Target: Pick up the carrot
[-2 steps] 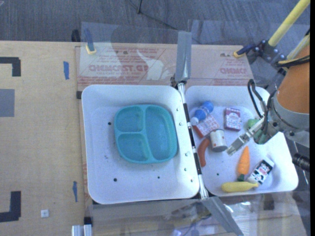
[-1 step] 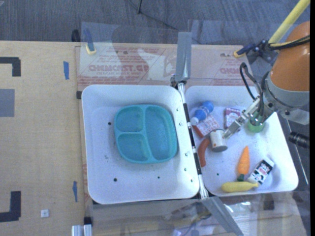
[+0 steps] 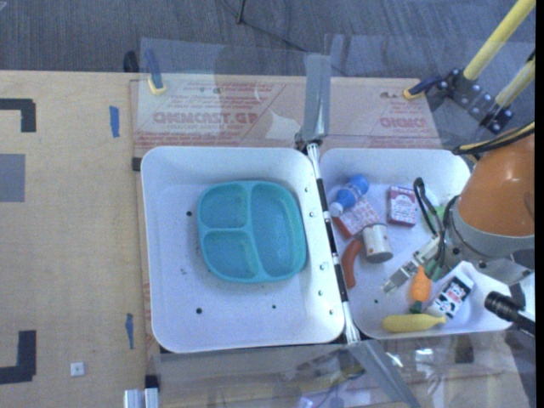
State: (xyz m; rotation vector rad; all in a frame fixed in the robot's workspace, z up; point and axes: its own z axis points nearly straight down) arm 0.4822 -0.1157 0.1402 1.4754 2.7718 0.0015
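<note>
Orange carrot (image 3: 420,286) is sitting in the right bin (image 3: 371,323), down around 5 o'clock, just above the yellow banana (image 3: 413,321) and beside a small white carton (image 3: 453,294). The gripper (image 3: 408,273) is right next to it at roughly 10 o'clock, but honestly I can't tell how it's set. Nothing lifted yet, so the grab and the raise are both left.

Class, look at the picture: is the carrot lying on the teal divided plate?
No. The carrot lies in the right bin beside the banana, while the teal divided plate sits in the left bin.
</note>
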